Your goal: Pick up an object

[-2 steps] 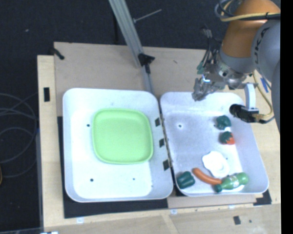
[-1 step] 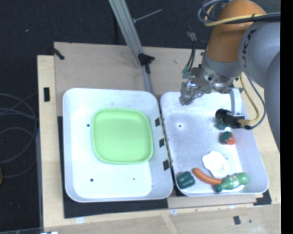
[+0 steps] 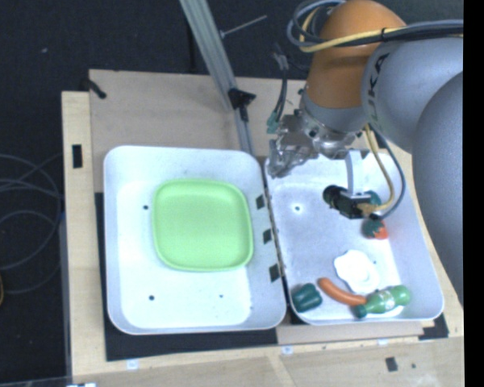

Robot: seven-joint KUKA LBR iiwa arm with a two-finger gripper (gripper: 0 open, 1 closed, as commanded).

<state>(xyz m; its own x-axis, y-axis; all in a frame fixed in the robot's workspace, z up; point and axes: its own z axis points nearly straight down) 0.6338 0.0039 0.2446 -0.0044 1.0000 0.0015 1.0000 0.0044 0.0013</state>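
The gripper (image 3: pixel 284 158) hangs over the right bin's (image 3: pixel 323 196) far left corner; whether its jaws are open, I cannot tell. A carrot (image 3: pixel 339 290), bottle (image 3: pixel 385 300) and egg (image 3: pixel 355 269) lie at the bin's near end.

A single fixed camera sits high above the worktop (image 3: pixel 161 107) and looks down at a slant, far enough back to take in both white bins whole. The left bin (image 3: pixel 125 297), which holds a green plate (image 3: pixel 202 224), lies near the middle of the view. To the right of that bin sits the right bin (image 3: pixel 306 196), and beyond it the arm (image 3: pixel 419 79) comes in large and close to the lens. Past the left bin's far edge, dark floor and cables show.
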